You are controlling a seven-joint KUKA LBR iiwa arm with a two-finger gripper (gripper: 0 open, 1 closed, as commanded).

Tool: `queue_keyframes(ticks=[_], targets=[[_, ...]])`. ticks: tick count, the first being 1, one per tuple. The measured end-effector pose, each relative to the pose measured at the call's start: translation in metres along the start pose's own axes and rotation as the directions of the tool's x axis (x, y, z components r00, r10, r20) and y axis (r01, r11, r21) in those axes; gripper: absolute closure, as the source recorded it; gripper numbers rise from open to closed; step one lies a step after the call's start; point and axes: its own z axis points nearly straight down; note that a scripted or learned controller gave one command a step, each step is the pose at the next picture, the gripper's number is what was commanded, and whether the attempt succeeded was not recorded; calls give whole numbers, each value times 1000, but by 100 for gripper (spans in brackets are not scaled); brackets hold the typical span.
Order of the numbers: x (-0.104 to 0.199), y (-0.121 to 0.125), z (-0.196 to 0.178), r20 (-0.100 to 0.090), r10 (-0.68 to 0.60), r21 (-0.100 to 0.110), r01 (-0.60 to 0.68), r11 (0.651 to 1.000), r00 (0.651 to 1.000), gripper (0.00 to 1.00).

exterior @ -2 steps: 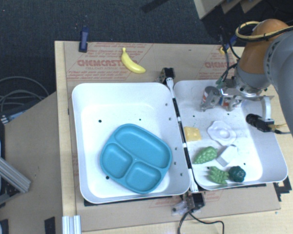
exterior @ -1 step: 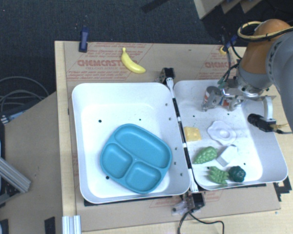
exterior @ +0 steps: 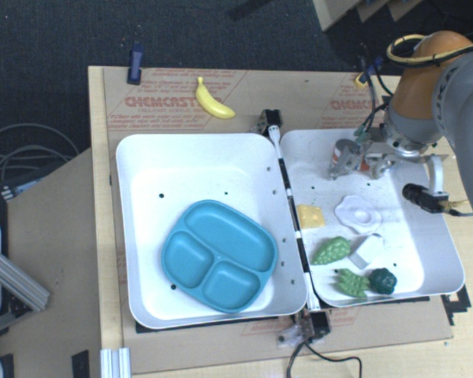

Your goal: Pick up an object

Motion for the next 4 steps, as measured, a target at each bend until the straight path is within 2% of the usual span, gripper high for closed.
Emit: queue_keyframes(ticks=[1,2,3,4], targets=[[-56,-42,-59,11,5,-39,-5,999,1000,0],[-18,6,-3,9,3,-41,-3,999,1000,0],[-22,5,-16,14,4,-35,-3,999,1000,100],[-20,5,-15,10,3,-37,-3,999,1000,0]])
